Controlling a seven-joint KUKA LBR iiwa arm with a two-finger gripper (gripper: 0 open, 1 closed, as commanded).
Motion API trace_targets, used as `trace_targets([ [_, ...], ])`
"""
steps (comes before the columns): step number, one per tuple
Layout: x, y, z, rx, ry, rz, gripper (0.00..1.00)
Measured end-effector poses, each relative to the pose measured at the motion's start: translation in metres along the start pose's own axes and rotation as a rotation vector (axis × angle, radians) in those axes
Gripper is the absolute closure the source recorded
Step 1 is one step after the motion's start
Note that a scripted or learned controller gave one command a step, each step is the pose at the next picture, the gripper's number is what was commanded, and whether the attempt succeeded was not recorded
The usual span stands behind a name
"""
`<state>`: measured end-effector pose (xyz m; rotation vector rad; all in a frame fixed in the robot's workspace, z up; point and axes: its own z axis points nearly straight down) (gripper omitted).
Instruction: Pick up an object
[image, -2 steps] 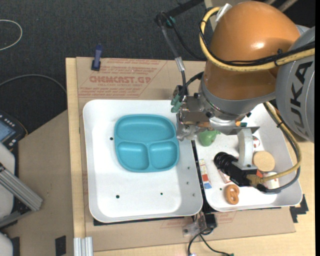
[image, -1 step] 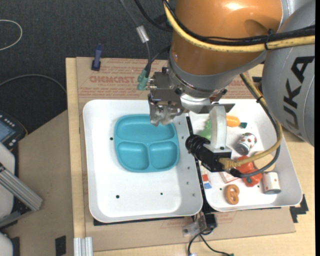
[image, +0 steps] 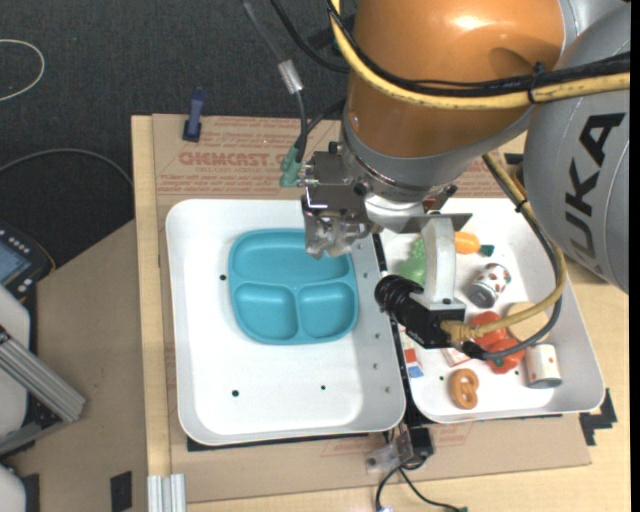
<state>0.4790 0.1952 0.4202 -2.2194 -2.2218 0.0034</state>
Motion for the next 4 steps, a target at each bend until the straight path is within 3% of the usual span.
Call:
trace_targets([
  [1,-0.033,0.000,0.050,0.005,-0.002,0.006,1.00],
  [2,0.019,0.039,0.039,-0.007,0.003,-0.003,1.00],
  [3,0.030,-0.002,0.040,0.001,0.001,-0.002,1.00],
  [4,0.028,-0.002,0.176,0.012,-0.006,0.003,1.00],
])
